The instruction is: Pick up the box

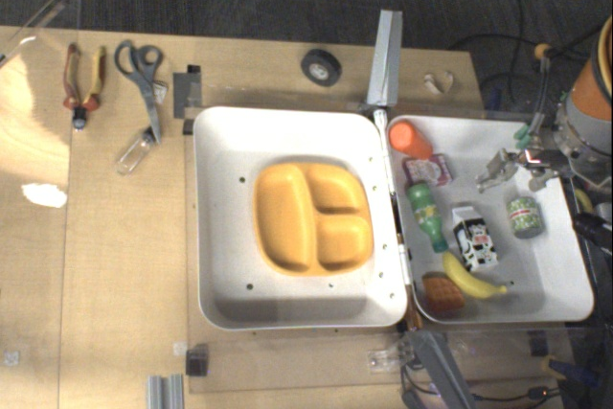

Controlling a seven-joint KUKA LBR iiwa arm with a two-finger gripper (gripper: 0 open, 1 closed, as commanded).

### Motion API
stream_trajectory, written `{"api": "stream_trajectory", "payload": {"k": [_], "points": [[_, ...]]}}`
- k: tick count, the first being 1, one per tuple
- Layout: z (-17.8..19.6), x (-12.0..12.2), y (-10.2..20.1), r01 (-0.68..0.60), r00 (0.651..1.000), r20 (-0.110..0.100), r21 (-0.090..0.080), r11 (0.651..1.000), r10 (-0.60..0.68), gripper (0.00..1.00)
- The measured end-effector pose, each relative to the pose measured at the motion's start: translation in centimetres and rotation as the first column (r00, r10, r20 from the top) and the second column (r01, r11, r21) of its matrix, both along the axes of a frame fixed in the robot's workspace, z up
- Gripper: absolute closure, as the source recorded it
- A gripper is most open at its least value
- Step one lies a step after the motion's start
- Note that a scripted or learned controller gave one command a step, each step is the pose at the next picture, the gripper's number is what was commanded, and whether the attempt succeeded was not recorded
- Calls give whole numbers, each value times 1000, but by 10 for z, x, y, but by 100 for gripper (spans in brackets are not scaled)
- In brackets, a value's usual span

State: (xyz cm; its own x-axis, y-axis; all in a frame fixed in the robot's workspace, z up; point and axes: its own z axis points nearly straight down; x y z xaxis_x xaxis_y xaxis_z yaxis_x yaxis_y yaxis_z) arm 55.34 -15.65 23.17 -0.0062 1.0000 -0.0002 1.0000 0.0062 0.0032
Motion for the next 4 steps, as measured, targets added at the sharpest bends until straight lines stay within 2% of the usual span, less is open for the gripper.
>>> {"api": "stream_trajectory", "payload": {"k": [1,2,3,4], "points": [[-109,48,33,35,999,-1,0,999,-35,0],[-144,90,61,-213,977,5,-2,977,214,0],[-132,92,62,-216,976,10,-3,976,216,100],[-10,87,60,-93,996,5,-2,996,93,100]]}}
